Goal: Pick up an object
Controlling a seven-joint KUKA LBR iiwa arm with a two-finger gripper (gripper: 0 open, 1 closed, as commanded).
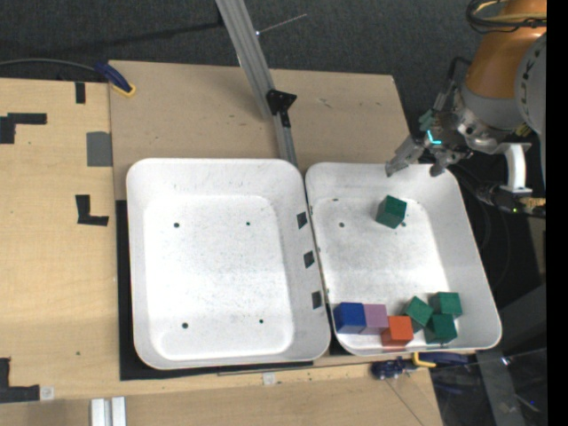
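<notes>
A dark green cube (390, 211) lies alone in the upper part of the right bin (468, 238). My gripper (417, 166) hovers over that bin's far rim, up and to the right of the cube. It is open, its two fingers spread wide with nothing between them. Along the bin's near edge sits a cluster of cubes: blue (350, 317), purple (375, 315), orange (399, 329), and three green ones (441, 327) at the right corner.
The left bin (135, 238) lies beside the right one, their rims touching. A slanted metal pole (253, 43) ends at a black clamp (282, 102) behind the bins. A blue-and-yellow clip (116, 76) rests on the bench's far left.
</notes>
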